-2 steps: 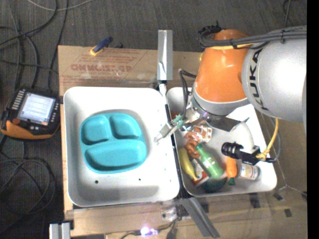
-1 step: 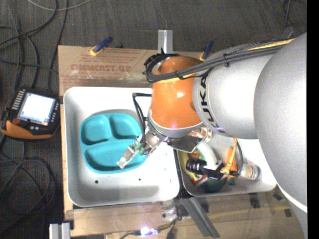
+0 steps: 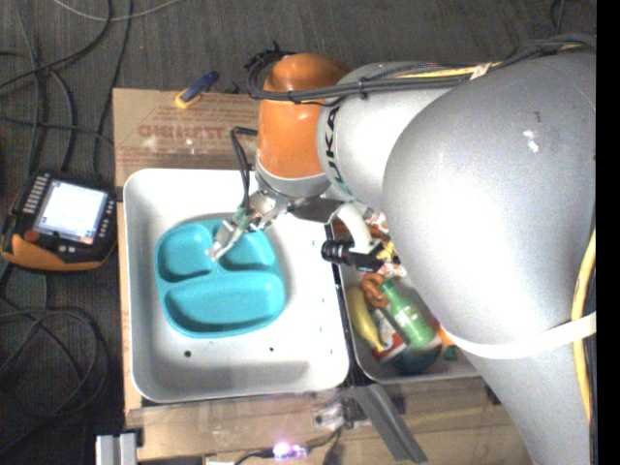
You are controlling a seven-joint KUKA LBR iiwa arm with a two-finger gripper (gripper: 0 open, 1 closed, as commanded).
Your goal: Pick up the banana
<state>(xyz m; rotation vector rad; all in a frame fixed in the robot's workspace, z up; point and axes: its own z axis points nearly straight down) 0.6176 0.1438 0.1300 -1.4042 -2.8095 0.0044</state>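
The claw (image 3: 226, 241) is hovering over the blue tray (image 3: 223, 289) in the left bin (image 3: 145, 356) — can't tell its state. The banana (image 3: 359, 315) is lying in the right bin (image 3: 363, 361) — it's needing to swing over there first.

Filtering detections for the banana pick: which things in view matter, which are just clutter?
Matters:
- banana, in the right bin
- gripper, over the blue divided tray

Clutter:
- blue divided tray in the left bin
- green bottle beside the banana
- teach pendant on the floor

Bench (image 3: 145, 124) bearing two white bins (image 3: 145, 356)
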